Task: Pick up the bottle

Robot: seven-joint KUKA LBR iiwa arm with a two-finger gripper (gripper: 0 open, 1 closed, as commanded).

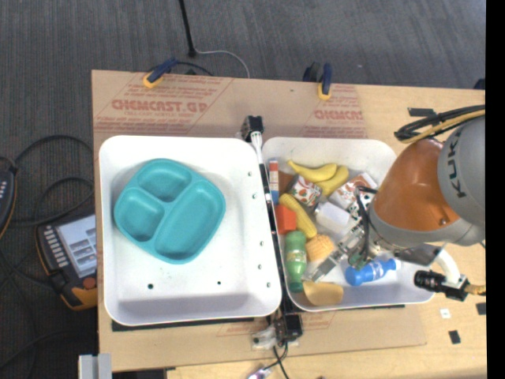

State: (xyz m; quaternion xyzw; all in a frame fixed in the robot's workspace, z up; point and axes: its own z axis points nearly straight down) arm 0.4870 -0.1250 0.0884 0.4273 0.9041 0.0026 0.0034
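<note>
Blue bottle (pixel 368 272) lies on its side in right bin (pixel 410 297), near front wall. Gripper (pixel 347 251) just beside it among toys; finger state cannot be told.

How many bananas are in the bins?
2, both in the right bin: one banana near the far wall, another banana nearer the divider. The arm may hide more.
</note>
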